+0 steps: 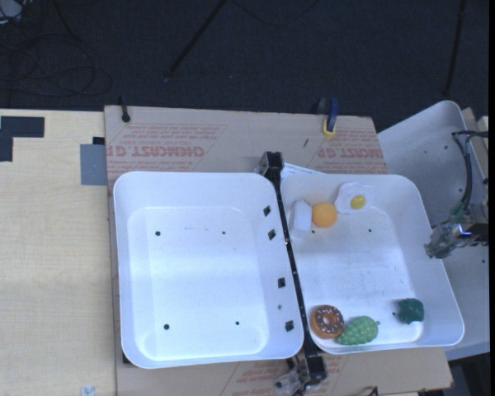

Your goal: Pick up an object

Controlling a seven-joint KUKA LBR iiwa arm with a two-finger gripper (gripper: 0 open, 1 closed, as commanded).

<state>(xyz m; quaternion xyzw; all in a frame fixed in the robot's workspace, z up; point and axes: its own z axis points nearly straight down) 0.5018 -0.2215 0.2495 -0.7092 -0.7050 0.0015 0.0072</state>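
Couldn't tell whether the gripper [442, 244] was open or closed, honestly; it was just a small grey blur at the middle right of the frame, sitting just outside the right rim of the right bin [436, 283], and I couldn't make out anything in its grasp. It wasn't touching any of the objects. All the stuff was in that right bin: an orange ball [324, 214] near the upper left corner, right beside a white block [301, 216], with a toy fried egg [355, 198] just up and right of the ball. Down along the bottom edge sat a donut [327, 321] touching a green bunch of grapes [357, 331], and a dark green broccoli piece [410, 309] a bit further right. The left bin [124, 246] sat alongside, both on a cardboard sheet [231, 139].
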